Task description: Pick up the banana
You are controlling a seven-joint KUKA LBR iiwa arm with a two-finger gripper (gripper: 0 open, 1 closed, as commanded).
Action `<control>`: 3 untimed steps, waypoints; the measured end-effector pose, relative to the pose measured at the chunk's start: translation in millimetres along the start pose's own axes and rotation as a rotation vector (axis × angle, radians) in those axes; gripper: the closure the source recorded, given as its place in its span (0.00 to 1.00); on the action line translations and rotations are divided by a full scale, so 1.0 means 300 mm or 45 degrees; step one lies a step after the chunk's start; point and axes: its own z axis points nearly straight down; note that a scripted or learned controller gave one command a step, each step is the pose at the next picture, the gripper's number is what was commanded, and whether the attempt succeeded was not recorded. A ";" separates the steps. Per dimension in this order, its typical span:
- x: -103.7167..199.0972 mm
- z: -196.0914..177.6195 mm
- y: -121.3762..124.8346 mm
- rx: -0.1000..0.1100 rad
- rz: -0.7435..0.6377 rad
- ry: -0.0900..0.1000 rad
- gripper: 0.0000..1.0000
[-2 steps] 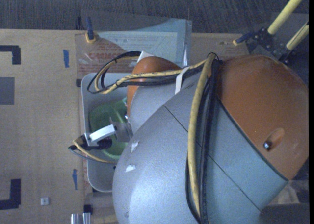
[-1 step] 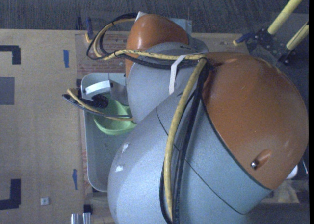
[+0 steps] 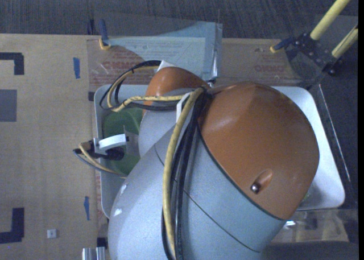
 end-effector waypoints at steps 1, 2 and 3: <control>-0.117 -0.246 -0.032 0.005 -0.237 -0.015 1.00; 0.001 -0.569 -0.004 0.001 0.001 -0.008 1.00; -0.054 -0.365 -0.019 0.004 -0.190 -0.015 1.00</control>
